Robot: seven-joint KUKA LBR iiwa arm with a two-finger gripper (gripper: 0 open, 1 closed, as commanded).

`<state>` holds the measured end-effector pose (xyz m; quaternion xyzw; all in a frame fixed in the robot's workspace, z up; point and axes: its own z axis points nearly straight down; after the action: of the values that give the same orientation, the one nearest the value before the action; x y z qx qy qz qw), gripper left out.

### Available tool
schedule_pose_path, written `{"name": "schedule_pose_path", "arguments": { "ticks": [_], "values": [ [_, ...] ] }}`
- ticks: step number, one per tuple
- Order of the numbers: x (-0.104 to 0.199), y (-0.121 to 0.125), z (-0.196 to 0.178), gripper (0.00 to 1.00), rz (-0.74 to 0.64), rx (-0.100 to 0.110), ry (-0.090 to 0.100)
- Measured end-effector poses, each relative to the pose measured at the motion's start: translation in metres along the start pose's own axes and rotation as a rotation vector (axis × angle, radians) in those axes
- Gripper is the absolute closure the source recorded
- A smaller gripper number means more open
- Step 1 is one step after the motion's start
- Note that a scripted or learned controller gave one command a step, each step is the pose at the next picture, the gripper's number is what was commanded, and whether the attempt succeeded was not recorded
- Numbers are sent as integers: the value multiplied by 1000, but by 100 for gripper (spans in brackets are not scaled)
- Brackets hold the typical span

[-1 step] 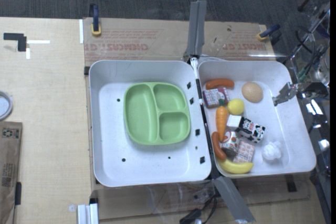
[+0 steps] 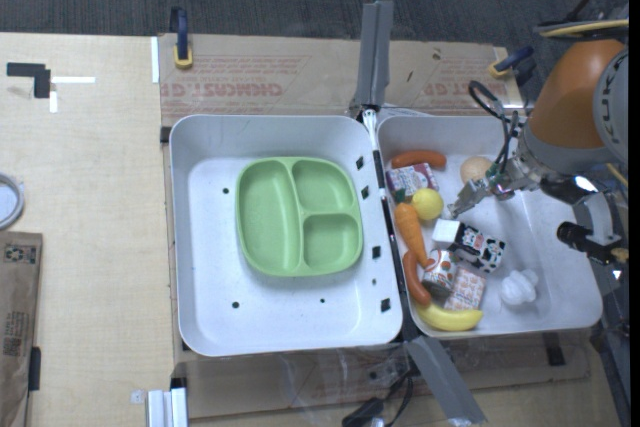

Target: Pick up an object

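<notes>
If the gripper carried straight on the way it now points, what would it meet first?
The gripper slants down and toward the view's left. Along that line the yellow lemon looks to be first, with the carrot just beyond it. Its height above the right bin is unclear, so it might instead reach the bin floor short of them.

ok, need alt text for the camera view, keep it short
A grey robot arm with an orange band reaches from the right over the right-hand shallow white bin, which is crowded with toy food: an orange plastic carrot, a yellow banana, a yellow lemon. The left-hand white bin holds a green three-compartment plastic tray.
</notes>
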<state>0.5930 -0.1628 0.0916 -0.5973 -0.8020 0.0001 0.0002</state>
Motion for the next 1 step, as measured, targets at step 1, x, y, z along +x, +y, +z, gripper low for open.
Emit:
{"name": "schedule_pose_path", "arguments": {
  "ticks": [1],
  "values": [
    [60,-44,0,0,15,0,1]
  ]
}}
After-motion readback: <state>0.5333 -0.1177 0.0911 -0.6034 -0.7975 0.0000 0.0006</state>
